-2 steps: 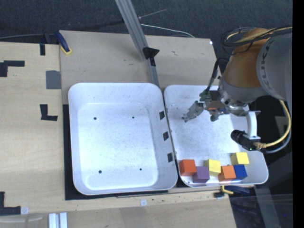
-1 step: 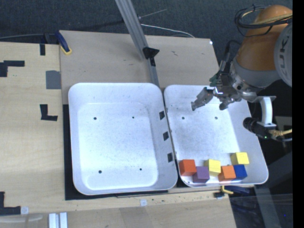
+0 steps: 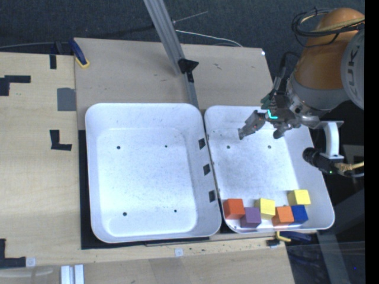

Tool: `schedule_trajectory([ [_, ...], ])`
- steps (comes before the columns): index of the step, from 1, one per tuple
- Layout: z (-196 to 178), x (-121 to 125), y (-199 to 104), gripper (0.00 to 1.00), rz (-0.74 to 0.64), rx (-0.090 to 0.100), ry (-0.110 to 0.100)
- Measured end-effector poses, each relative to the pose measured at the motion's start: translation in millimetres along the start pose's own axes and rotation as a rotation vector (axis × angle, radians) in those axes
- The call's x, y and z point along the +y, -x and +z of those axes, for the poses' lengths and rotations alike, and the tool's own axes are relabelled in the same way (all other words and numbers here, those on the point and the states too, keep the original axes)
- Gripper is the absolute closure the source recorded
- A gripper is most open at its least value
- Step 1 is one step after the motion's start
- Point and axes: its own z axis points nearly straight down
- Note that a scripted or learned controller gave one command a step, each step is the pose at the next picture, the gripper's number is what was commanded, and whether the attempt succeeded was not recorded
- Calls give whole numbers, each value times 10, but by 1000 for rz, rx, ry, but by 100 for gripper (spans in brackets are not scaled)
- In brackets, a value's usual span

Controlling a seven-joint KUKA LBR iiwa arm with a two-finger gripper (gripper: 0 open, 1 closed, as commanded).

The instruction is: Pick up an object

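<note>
Blocks sit in a bunch at the near end of the right shallow white plastic bin: an orange cube, a purple cube, a yellow cube, a second orange cube, a blue cube and a second yellow cube. Up over the far end of that bin hangs the grey pincer, its two fingers spread wide with nothing between them, well apart from the blocks. Beside that bin, on the light wooden desk, lies the left white bin.
</note>
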Motion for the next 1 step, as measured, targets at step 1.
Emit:
schedule_trajectory([
  [1,-347,-61,-236,0,-3,2,3],
])
